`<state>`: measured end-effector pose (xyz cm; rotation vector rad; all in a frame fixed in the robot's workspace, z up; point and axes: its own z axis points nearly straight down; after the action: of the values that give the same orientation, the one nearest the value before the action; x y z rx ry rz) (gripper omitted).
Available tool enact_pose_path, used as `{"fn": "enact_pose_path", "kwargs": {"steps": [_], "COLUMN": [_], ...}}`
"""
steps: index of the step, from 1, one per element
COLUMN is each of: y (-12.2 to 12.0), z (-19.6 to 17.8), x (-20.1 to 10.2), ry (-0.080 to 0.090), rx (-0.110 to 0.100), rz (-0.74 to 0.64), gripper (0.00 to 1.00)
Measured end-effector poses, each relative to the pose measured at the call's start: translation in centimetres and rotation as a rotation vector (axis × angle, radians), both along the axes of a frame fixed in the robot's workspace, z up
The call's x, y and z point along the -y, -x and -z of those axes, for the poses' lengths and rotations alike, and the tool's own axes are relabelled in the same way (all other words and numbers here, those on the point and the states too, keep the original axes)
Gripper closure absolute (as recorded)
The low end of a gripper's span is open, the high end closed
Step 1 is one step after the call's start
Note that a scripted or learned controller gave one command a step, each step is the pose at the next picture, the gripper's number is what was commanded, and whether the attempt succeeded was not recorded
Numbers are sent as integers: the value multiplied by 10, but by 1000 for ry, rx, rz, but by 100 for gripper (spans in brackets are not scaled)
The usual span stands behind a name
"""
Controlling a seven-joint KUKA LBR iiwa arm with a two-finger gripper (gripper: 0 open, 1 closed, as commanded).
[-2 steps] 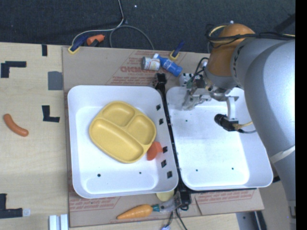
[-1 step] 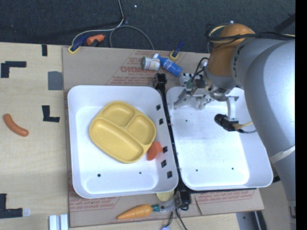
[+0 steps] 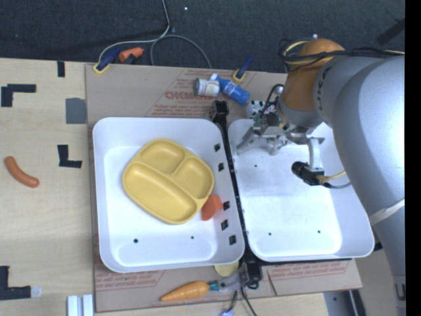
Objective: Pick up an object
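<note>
I am hovering my gripper [image 3: 263, 137] over the right bin's [image 3: 296, 236] top-left corner, while the yellow plate [image 3: 168, 180], lying corner to corner, is waiting across the divider in the left bin [image 3: 112, 242].

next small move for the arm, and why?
Probably swing the gripper left across the divider toward the yellow plate and the small orange piece beside it. Those lie in the left bin, while the gripper hangs over the right bin's far corner.

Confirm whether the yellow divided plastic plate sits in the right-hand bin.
No, the yellow divided plastic plate lies in the left white bin.
</note>
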<state>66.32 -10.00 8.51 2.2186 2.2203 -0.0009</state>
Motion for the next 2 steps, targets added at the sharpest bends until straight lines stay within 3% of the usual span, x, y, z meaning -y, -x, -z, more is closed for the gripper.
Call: {"fn": "enact_pose_path", "kwargs": {"steps": [1,2], "y": [12,-6], "z": [-1,0], "x": [-4,3], "ry": [1,-3], "rx": [1,0], "rz": [1,-2], "gripper": [0,0]}}
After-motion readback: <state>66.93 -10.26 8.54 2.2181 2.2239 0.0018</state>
